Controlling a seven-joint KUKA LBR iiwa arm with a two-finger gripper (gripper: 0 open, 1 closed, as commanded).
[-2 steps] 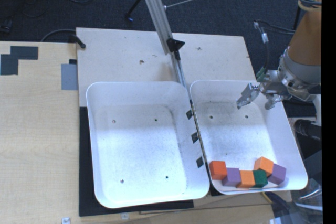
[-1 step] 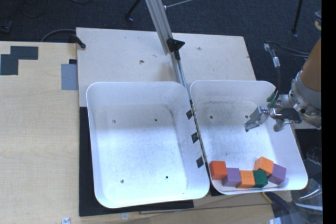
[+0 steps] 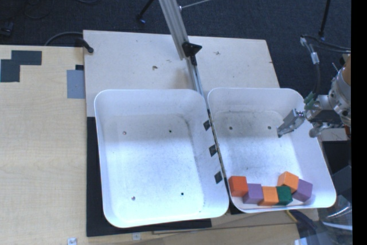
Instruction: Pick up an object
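Gripper (image 3: 291,122) hangs over the far right part of the right bin (image 3: 252,94), just inside its right wall, with the arm (image 3: 338,101) reaching in from the right edge of the view. Only a grey tip shows clearly; whether it is released or clenched, I cannot tell at this resolution. Nothing visible in its grasp.

Blocks sit well apart from the gripper, toward the camera, bunched along the near wall of the same bin. Nearest to the gripper is an orange block (image 3: 288,180), tilted, with a purple block (image 3: 303,189) touching it on its right side. Just toward the camera from these lies a green block (image 3: 283,194), pressed against a second orange block (image 3: 269,194). Left of that, a second purple block (image 3: 253,193), and then a darker orange-red block (image 3: 238,185) at the left end of the row, close to the divider between bins.

Left bin (image 3: 114,101) lies well to the gripper's left, across the divider. A slanted metal rail (image 3: 172,14) rises from the seam between the bins, away from the camera, beyond and left of the gripper. Both bins rest on a pale board (image 3: 132,54).
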